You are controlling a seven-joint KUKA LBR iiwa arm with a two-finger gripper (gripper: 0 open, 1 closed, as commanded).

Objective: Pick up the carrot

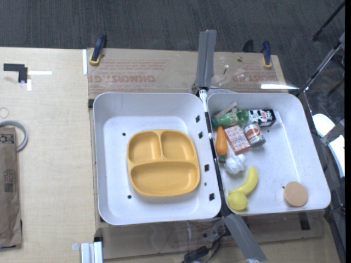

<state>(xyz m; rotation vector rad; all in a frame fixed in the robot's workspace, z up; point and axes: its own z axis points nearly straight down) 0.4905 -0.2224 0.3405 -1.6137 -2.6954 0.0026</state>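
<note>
Carrot [221, 141] lay against the left wall of the right bin [315, 147], an orange stub with its long axis running near to far, as the picking task stood unstarted. A red-and-white box [237, 139] sat just beside it on the right, apparently touching, with a small can [254, 134] beyond that. A green packet [230, 117] crowded the carrot's far end, and a crumpled white lump [235, 164] pressed in at its near end. Farther toward the near edge rested a banana [248, 181], a lemon [237, 201] and a round tan disc [296, 194], all well apart from the target. The left bin [109, 147] held a yellow divided plate [163, 163].

Nothing in the frame showed how far the hand was open or whether it held anything; that could not be told.

To do the step well, the hand would likely need to come straight down over the carrot's middle with its fingers spread left and right across the narrow width. Room looked tight on both sides: one finger would have to slip between carrot and bin wall, the other between carrot and box. A slightly misjudged descent risked landing on the box or the wall's rim. Closing at mid-length, clear of the packet and the lump, seemed the safest hold.
</note>
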